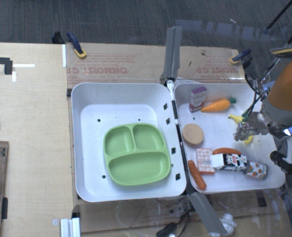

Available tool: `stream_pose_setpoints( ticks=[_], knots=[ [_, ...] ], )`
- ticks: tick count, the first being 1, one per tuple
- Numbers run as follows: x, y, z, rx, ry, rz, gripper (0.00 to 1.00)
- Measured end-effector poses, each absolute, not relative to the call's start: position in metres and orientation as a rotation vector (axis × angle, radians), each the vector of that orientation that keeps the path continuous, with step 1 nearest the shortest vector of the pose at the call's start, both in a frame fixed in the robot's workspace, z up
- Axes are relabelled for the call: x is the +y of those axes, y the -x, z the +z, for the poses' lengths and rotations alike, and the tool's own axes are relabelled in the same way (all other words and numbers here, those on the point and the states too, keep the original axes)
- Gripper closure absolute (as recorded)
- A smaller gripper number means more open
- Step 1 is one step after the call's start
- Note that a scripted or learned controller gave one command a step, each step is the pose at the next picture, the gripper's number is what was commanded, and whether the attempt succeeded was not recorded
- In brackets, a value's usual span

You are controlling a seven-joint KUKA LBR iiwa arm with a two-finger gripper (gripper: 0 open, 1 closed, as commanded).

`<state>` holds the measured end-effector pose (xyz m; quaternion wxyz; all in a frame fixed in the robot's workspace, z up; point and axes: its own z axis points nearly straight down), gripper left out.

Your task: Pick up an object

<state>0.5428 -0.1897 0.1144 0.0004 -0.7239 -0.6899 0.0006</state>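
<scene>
My gripper (244, 132) hangs low over the right part of the right bin (212, 187), at the end of the grey arm with the orange band (288, 90). A yellow banana-like toy (236, 118) lies right under it, partly hidden by it, with a second yellow tip (248, 139) showing below the gripper. Whether the gripper touches the toy is not visible. Close by lie an orange carrot (216, 105), a purple and white box (197, 98), a round tan disc (193, 134) and a black and white bottle (230, 162).
The left bin (86, 147) holds a green divided plate (137, 153). In the right bin also lie a pink packet (204, 160), two red sausages (196, 175) (224, 151) and a spotted item (256, 170). Clamps and cables stand at the bench's far edge.
</scene>
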Motion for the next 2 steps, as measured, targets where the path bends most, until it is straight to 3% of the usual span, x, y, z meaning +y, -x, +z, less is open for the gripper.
stream_pose_setpoints(
  ticks=[1, 2],
  knots=[
    [-0.1412, -0.5658, 0.0910, -2.114, 2.322, 0.003, 1.00],
    [-0.1414, -0.5659, 0.0911, -2.114, 2.323, 0.003, 0.00]
  ],
)
